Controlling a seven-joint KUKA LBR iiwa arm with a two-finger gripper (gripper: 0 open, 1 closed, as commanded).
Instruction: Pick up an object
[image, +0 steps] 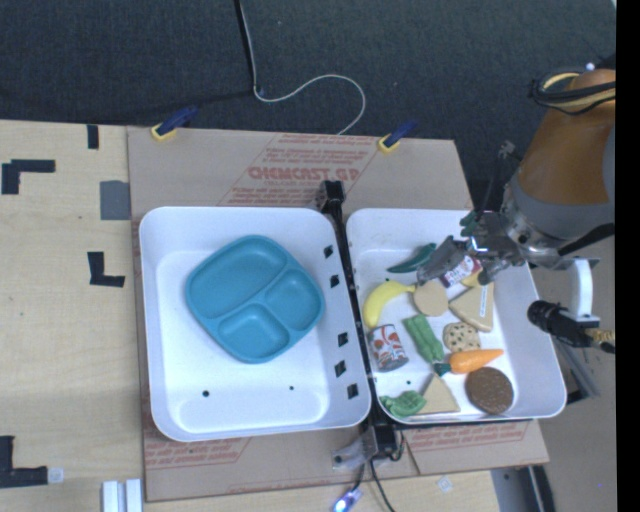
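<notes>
The right bin (530, 300) holds several toy foods: a yellow banana (384, 298), a green bean pod (424, 338), an orange carrot (472, 360), a round brown patty (490, 390), a speckled cookie (460, 335), a small red-and-white packet (388, 347), a tan wedge (478, 306) and a dark green pepper (410, 263). My gripper (455, 264) hangs low over the bin's upper middle, right by the pepper and above a tan disc (430, 300). A small red-and-white piece shows at the gripper, and it is unclear whether it is held.
The left bin (165, 300) carries a blue divided plate (255, 297). A green leafy piece (403, 404) and a pale triangle (440, 393) lie at the right bin's front. The grey and orange arm (565, 160) fills the right side. Cardboard lies under both bins.
</notes>
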